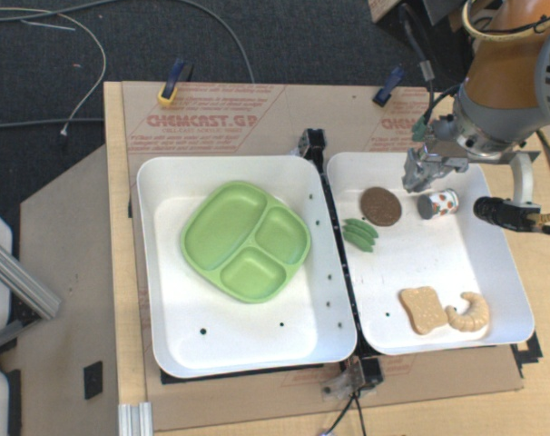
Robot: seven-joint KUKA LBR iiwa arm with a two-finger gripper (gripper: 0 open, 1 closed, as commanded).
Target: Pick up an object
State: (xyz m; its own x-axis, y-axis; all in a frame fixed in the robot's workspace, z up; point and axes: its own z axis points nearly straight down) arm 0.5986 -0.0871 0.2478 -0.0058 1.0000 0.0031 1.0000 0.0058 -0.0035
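Observation:
My gripper (pixel 419 180) hangs over the back of the right bin (pixel 502 271), open, with nothing between its fingers. Just right of it lies a small grey, white and red can (pixel 438 204). A round brown cookie (pixel 380 206) sits just below and left of the gripper. A green pea pod (pixel 360 234) lies near the bin's left wall. At the bin's front are a slice of toast (pixel 421 309) and a tan shrimp-shaped piece (pixel 469 314), side by side.
The left bin (pixel 166 334) holds a green divided plate (pixel 246 241) in its middle. A black divider (pixel 334 234) runs between the two bins. Blue clamps (pixel 173 80) (pixel 388 87) sit on the cardboard at the back.

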